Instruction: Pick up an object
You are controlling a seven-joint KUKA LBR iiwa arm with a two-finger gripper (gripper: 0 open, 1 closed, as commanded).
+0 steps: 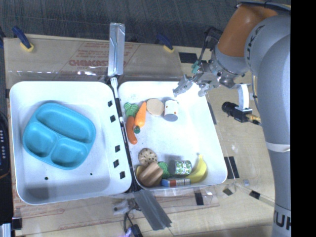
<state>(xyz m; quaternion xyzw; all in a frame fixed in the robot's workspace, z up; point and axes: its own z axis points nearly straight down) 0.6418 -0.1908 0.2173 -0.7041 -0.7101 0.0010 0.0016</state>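
Far left, shallow white plastic bin point(19, 132) bearing a turquoise three-compartment plastic tray point(58, 135), lying flat and well apart from everything the task could want; next, past the raised divider with its black tabs, second shallow white bin point(217, 147) holding all the candidates; along its left wall an orange plastic carrot with green leafy top point(139, 114), tilted, with a second orange-red carrot-like piece point(131, 131) just beside and below it; near the upper middle a round tan disc like a toy bread slice point(154, 107), touching or almost touching a small white cylindrical cup point(171, 109) lying on its side; along the front wall a crowded cluster: pale speckled cookie point(147, 156), brown bread-like toy point(150, 174), green tin can point(181, 167), yellow plastic banana point(199, 169), all pressed close together; at the upper right corner, two-finger gripper point(187, 87), fingers spread and nothing between them, poised above the bin floor just up and right of the white cup; judged to be the approach step, nothing grasped yet; nearest likely target the cup or the tan disc; next move seems to call for shifting left and down over one piece, then descending and clamping; closeness of cup and disc likely to make a clean pinch awkward
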